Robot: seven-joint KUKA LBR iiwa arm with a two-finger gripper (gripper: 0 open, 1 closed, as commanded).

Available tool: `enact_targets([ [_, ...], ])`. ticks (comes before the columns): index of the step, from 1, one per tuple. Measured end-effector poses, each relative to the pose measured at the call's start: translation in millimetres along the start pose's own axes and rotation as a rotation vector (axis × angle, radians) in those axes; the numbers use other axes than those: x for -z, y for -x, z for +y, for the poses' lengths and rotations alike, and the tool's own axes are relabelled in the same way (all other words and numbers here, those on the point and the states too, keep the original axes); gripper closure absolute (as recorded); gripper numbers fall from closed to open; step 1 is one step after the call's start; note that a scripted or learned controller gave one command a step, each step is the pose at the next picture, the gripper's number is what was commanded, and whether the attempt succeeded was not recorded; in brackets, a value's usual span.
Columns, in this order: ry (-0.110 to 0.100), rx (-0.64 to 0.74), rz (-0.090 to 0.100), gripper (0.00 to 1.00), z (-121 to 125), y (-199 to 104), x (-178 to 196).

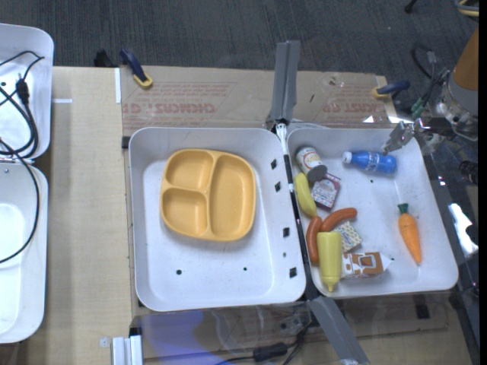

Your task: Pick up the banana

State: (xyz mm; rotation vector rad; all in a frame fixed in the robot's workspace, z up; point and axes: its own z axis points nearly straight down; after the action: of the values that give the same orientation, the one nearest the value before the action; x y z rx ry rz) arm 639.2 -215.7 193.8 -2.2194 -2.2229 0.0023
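Camera view shows two shallow white bins side by side on the bench. Left bin (144, 226) contains one yellow three-compartment plate (208, 194), lying flat in the upper middle of the bin floor. Right bin (437, 226) contains the remaining items. The banana (305, 195) lies against the left wall of the right bin, lengthwise along that wall, just below a small can (308, 159) and touching a dark-edged packet (325, 190) on its right side. Below the banana, two sausages (327, 226) lie together, one curved down the left wall and one angled toward the bin centre. A yellow mustard bottle (329, 258) lies below them with its cap toward the near rim, beside a small carton (362, 265) and a small patterned box (349, 236). A blue bottle (371, 162) lies on its side near the far wall. A toy carrot (410, 234) lies near the right wall, well apart from the banana. The gripper (399, 137) is positioned over the far right corner of the right bin, just beside the blue bottle and well apart from the banana. Whether it is open or closed cannot be determined from this view; no object is visible in it. The grey arm (464, 105) enters from the right edge, with its orange band (468, 59) above the wrist.
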Motion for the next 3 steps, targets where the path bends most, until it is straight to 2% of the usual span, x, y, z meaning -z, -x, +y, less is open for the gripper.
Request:
enact_targets([
  [1,-0.002,0.090,0.001,0.00,-52,-78,-58],
  [2,0.000,0.298,0.001,0.00,-72,-120,-103],
  [3,-0.013,0.635,0.007,0.00,-1,-98,-104],
])
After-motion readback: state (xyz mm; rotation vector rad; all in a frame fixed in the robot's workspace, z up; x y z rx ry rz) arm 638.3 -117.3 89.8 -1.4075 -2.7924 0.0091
